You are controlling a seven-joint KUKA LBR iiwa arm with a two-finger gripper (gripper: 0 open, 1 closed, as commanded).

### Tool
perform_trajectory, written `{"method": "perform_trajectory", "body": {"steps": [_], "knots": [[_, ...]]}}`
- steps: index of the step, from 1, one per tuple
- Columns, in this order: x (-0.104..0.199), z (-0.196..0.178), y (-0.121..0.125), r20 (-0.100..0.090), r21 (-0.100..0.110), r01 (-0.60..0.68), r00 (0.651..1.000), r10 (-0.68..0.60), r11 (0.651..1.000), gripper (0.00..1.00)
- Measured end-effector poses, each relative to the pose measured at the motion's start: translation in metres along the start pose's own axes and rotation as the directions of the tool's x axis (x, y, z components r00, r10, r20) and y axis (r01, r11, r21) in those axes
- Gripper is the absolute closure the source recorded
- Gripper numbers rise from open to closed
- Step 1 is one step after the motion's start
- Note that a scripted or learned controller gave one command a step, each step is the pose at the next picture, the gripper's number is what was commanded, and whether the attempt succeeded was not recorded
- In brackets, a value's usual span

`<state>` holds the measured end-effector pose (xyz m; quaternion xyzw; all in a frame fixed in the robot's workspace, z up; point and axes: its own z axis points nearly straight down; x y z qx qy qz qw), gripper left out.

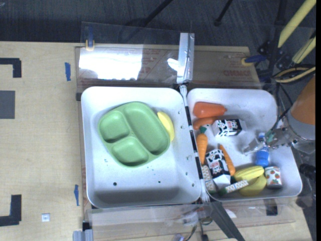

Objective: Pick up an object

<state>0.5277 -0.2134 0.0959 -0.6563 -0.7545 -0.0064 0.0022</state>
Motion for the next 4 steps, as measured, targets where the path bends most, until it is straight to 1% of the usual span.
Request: {"method": "perform_trajectory", "body": {"steps": [1, 2, 3, 4], "knots": [[0.015, 0.008, -0.013, 0.012, -0.002, -0.078, 0.997, 0.078, 0.997, 0.0], [0.011, -0.002, -0.014, 0.017, -0.004, -0.083, 0.996, 0.083, 0.997, 1.0], [0.099, -0.083, -0.034, 0.012, 0.006, -0.083, 0.997, 0.083, 0.997, 1.0], [0.082, -0.116, 0.003, 0.014, 0.003, -0.261, 0.965, 0.261, 0.965, 1.0]]}}
